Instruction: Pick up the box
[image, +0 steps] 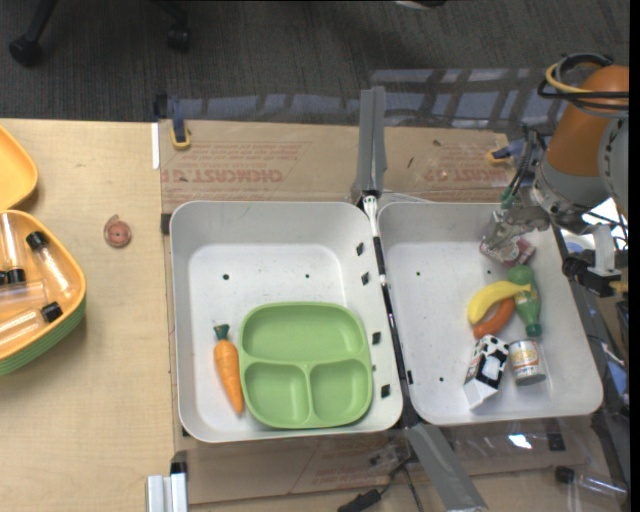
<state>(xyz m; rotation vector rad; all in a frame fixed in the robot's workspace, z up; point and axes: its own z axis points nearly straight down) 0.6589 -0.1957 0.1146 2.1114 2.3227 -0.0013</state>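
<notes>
Not yet picked: box (487, 366) lying near front edge of right bin (440, 395), beside can (527, 361), well apart from gripper (510, 240) at back right corner, grip state impossible to tell.

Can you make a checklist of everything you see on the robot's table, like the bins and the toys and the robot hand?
Surface: two white bins, left bin, right bin, on cardboard.
Job's things: black-and-white box lying in the right bin's near corner, beside a can.
Clutter: banana, green bottle in the right bin; green plate and carrot in the left bin.
Grippers: gripper low over the right bin's far corner, apart from the box.
Cables: yellow cable looped at the arm.
Surroundings: yellow tray with tubes, dark carpet.
</notes>
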